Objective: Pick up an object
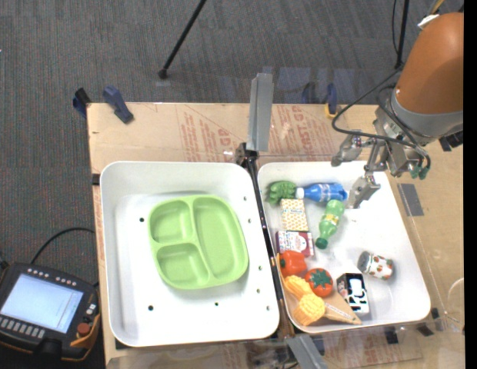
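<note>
Pincer (360, 193) hangs over the right bin's (411, 260) far end, fingers spread, nothing between them. Green bottle (329, 223) lies just below-left of it; blue bottle (323, 192) just to its left, apart from it.

Cardboard-topped bench (169, 129); two white bins (115, 206) (400, 252) side by side.
</note>
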